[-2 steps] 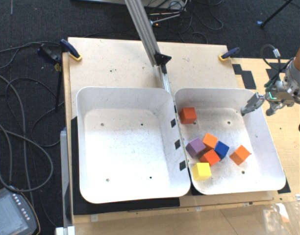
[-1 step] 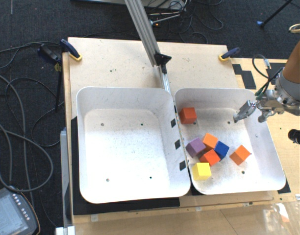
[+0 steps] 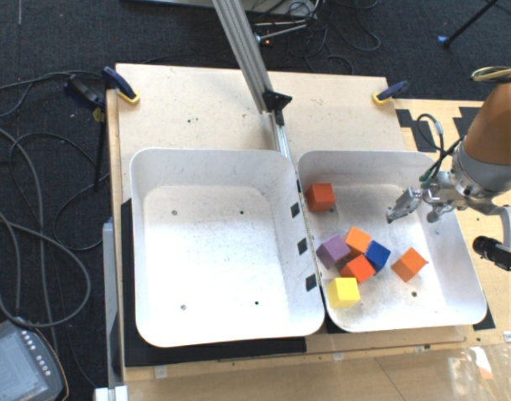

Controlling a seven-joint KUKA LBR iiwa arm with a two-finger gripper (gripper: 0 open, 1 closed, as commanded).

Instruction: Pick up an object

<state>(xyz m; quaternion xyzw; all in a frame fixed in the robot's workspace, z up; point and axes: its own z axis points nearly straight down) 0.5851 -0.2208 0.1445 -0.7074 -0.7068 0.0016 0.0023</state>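
You see the gripper (image 3: 403, 208) over the right bin (image 3: 456, 307), fingers spread with nothing between them. The cubes (image 3: 356, 257) lie below it, left of centre, untouched

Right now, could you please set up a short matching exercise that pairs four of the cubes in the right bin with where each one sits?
Things:
1. yellow cube
2. blue cube
3. purple cube
4. lone red-orange cube

Places:
A. apart from the cluster, toward the far wall of the right bin
B. nearest the bin's front edge
C. left end of the cluster, by the divider
D. right side of the cluster

Pairs: 1-B, 2-D, 3-C, 4-A
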